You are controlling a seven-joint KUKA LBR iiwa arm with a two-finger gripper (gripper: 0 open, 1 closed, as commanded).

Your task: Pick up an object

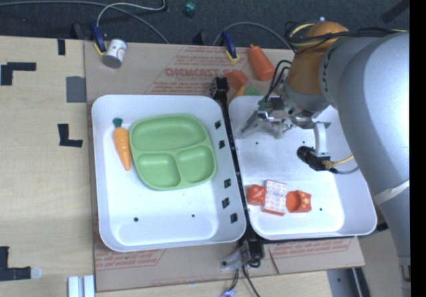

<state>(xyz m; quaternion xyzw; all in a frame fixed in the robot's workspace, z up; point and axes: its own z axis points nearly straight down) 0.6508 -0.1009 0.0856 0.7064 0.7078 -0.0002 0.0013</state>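
In the right bin (346,212), close to its near rim, lies a cluster of small things: a red piece (255,194), a white and red packet (275,196) touching it, and an orange-red piece (299,202) just beside the packet. Farther in, over the same bin's far half, the gripper (271,120) hangs above bare white floor, well apart from the cluster; how far its jaws stand apart cannot be told, and nothing is seen between them. In the left bin (106,209), a green divided plate (174,150) sits with a toy carrot (122,146) just beside it. Beyond the right bin's far rim, an orange toy (261,62) rests on the cardboard (180,69).
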